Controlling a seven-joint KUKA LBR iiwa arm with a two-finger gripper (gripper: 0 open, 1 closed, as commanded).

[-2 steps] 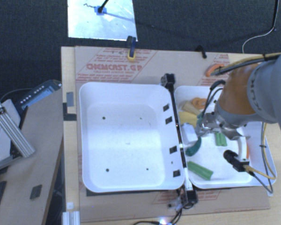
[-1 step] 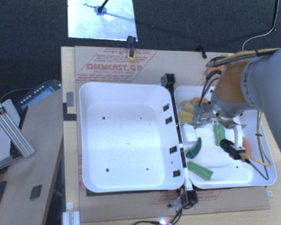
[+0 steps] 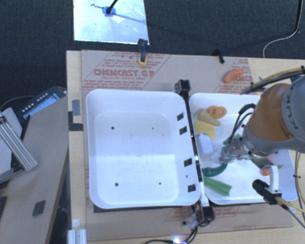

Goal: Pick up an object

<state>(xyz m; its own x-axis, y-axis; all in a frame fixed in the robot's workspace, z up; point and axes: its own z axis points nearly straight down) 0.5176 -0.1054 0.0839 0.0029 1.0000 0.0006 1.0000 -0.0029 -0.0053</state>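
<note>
The arm [image 3: 282, 121] reached in from the right and hung low over the right bin [image 3: 290, 187], its orange band tilted toward the camera. The gripper [image 3: 227, 154] sat down near the bin's left wall, right where the clutter was thickest, which looked like a deliberate aim at the pile rather than at bare floor. Whether anything was caught there, I could not tell; the wrist covered too much.

Just below the gripper lay a dark green curved piece [image 3: 213, 171], and beside that a lighter green stalk-like toy [image 3: 217, 186], both flat on the bin floor. Up from the gripper sat a pale translucent item [image 3: 205, 145], a yellow block [image 3: 205, 129], a tan wedge [image 3: 207, 117] and an orange ring [image 3: 217, 111], bunched along the divider. A small orange piece [image 3: 265, 171] peeked out under the arm. The left bin [image 3: 137, 146] waited alongside. An orange toy [image 3: 234, 75] rested on the surface outside both bins, beyond this try's concern.

The nearest candidate, in my judgement, was the dark green piece.
</note>
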